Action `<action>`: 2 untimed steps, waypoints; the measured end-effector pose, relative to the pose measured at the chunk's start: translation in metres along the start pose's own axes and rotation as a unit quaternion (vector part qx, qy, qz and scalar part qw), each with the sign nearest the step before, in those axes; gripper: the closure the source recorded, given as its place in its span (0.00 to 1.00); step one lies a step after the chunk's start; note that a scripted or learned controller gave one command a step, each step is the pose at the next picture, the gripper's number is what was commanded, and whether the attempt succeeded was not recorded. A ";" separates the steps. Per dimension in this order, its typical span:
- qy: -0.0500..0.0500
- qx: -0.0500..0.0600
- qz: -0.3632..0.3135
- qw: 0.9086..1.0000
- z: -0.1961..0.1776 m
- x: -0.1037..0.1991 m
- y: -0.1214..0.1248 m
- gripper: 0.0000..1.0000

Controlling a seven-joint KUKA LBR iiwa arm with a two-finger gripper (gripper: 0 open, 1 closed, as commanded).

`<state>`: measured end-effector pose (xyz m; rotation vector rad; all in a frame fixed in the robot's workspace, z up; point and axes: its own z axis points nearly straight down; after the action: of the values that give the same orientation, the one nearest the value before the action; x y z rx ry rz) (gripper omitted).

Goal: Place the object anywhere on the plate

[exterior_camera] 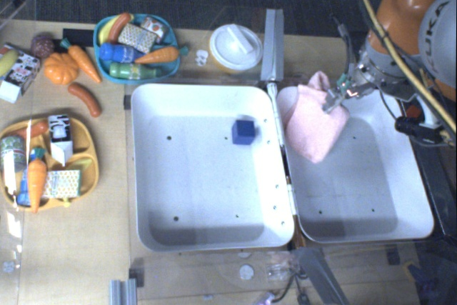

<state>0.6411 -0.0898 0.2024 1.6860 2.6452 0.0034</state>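
A small blue cube (244, 131) lies in the left bin (164, 218), near its back right corner. A pink heart-shaped plate (312, 126) rests in the back left corner of the right bin (378, 218), its upper lobes riding up the bin's wall. My gripper (335, 101) hangs at the plate's upper right edge, reaching down from the orange-banded arm (407, 7). Its tip looks to be touching or just over the pink surface. The cube sits well to the gripper's left, across the divider between the bins.
A metal post (270, 46) stands behind the seam between the bins. A white lidded bowl (235, 46), a blue bowl of toy food (136, 48) and a yellow dish of toys (46, 162) sit on the bench outside the bins.
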 end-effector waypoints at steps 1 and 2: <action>0.000 0.000 -0.004 1.000 -0.023 0.001 0.002 1.00; 0.001 0.000 -0.204 0.979 -0.033 0.050 0.010 1.00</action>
<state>0.6287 -0.0406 0.2354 1.1112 2.9342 0.0034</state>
